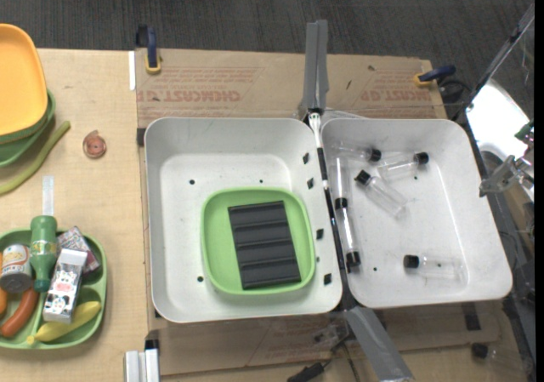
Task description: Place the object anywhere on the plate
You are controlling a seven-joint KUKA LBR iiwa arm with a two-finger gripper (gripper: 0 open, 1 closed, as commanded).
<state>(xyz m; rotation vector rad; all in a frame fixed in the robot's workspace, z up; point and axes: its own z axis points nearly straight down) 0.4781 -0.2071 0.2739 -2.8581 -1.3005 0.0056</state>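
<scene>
Green plate (217,240), bearing a dark ribbed block (263,244), is seen in the left bin (170,151) while clear vials (387,172) lie scattered in the right bin (476,202), none yet placed; gripper state cannot be told.

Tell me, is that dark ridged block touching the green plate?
Touching. The camera view shows the dark ridged block lying flat inside the green plate, resting on its floor, in the left bin.
</scene>
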